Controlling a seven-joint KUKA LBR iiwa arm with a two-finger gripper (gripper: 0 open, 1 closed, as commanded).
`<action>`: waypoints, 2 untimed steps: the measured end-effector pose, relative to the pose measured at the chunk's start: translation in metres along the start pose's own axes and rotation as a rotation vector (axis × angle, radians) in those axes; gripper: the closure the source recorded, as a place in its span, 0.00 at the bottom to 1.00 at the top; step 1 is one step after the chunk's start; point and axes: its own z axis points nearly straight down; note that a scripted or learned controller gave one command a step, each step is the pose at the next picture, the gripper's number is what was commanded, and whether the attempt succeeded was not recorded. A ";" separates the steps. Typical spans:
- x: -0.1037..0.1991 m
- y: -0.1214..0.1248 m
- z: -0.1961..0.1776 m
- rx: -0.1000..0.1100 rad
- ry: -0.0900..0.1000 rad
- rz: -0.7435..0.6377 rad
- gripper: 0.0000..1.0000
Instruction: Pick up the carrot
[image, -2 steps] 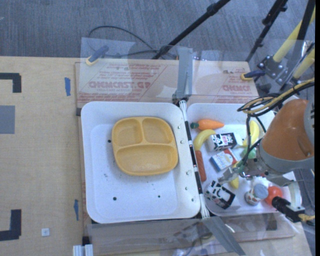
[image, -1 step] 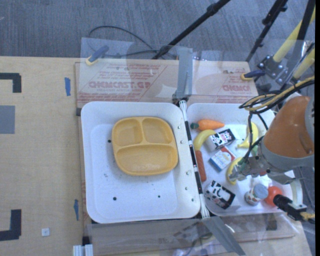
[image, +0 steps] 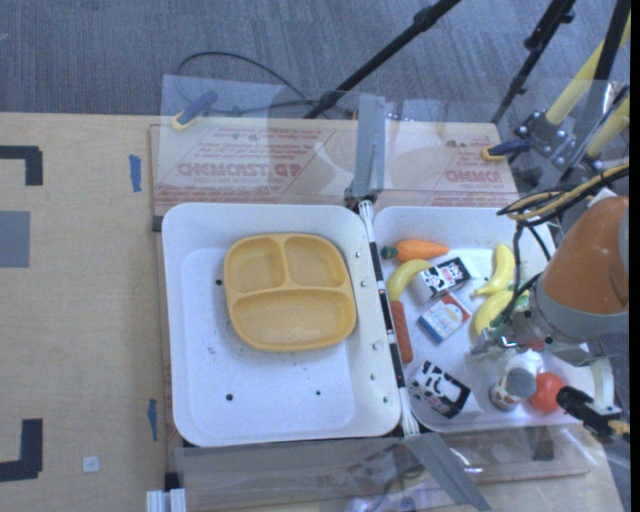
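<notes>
Bins side by side: left bin (image: 200, 400) holds a yellow divided plate (image: 290, 290). Arm (image: 590, 270) hangs over the right bin (image: 450, 215); gripper (image: 497, 343) state cannot be told. Carrot (image: 422, 248) lies at the far edge, beside a banana (image: 404, 277), well apart from the gripper.

My arm (image: 590, 285) is grey with a broad orange band, black and yellow cables (image: 560, 195) trailing above it.
</notes>
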 end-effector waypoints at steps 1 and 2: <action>0.009 0.009 -0.171 0.009 -0.001 0.071 1.00; -0.017 0.015 -0.174 0.007 -0.005 0.360 1.00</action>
